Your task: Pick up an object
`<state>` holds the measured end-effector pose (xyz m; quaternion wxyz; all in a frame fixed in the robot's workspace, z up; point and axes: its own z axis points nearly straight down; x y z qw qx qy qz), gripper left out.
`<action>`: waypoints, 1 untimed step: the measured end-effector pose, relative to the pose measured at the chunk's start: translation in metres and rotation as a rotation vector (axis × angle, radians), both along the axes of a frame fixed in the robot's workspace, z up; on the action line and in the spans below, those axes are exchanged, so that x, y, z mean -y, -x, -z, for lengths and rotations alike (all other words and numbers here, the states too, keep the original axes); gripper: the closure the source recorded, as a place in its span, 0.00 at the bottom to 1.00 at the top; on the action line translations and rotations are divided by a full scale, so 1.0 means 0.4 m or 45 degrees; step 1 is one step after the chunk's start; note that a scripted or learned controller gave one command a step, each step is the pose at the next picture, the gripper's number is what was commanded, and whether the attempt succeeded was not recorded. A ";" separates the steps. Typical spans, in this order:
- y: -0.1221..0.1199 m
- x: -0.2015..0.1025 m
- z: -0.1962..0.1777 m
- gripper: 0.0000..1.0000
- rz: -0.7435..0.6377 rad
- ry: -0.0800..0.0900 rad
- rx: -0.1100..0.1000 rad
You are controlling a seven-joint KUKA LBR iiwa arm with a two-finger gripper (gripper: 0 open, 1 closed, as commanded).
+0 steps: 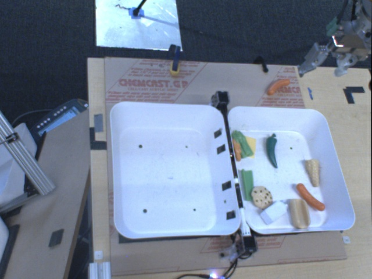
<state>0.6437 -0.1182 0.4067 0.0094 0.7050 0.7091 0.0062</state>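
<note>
My gripper (325, 64) hangs at the top right, above the bench beyond the right bin's (337, 156) far corner, fingers spread and nothing between them. In the right bin lie a dark green pepper (272, 150), a green, yellow and orange cluster (242, 145) by the divider, a green strip (247, 183), a speckled cookie (261, 196), a white block (272, 213), a tan bread piece (299, 213), an orange sausage (310, 196) and a pale corn cone (313, 172). All sit well below and left of the gripper.
The left bin (168, 173) sits beside the right one, joined by a black-clipped divider (228, 156). Another orange sausage (279, 86) lies on the cardboard outside the bins, left of the gripper. A blue-yellow clamp (174, 60) stands at the back.
</note>
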 end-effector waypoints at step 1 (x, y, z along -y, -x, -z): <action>0.001 -0.002 0.000 1.00 -0.005 -0.002 -0.019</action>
